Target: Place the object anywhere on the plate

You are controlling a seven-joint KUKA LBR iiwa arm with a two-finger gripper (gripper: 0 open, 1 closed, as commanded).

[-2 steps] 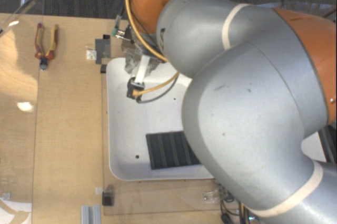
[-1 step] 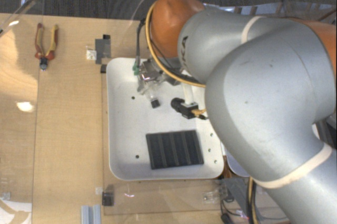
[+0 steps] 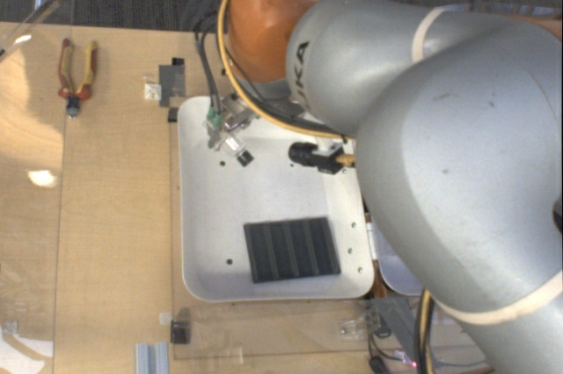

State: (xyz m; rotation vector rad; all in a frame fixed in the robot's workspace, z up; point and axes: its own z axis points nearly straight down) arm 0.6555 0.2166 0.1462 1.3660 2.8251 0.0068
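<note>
A dark ribbed rectangular plate (image 3: 291,249) lies flat in the near half of the left white bin (image 3: 198,214). My gripper (image 3: 225,133) hangs over the bin's far left corner, below the orange band (image 3: 264,20) of the arm. Its metal tip is small and blurred. A small dark piece (image 3: 244,157) sits just under and right of the tip; whether it is a loose object or part of the gripper I cannot tell. The gripper is well apart from the plate, up and to its left.
The grey arm (image 3: 440,143) covers most of the right bin, of which a sliver (image 3: 396,271) shows. A black fitting (image 3: 314,157) juts from the arm over the left bin. Red-handled pliers (image 3: 75,73) and a small grey block (image 3: 171,82) lie on the wooden bench.
</note>
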